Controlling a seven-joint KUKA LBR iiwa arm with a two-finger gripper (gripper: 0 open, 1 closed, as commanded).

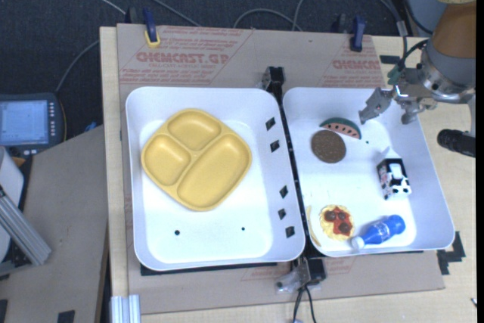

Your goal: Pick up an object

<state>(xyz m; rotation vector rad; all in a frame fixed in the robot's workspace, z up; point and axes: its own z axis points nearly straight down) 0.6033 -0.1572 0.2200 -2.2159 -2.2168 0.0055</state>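
My gripper hangs over the far right part of the right bin, open, with nothing between its fingers. Left of it and slightly nearer lie a watermelon slice and a brown round cookie. A black-and-white cow toy lies nearer the camera, below the gripper. At the bin's front sit a small pizza and a blue bottle on its side.
The left bin holds a yellow three-compartment plate. Black clips line the divider between the bins. Blue clamps hold the cardboard base at the back. A small screen stands off the bench at left.
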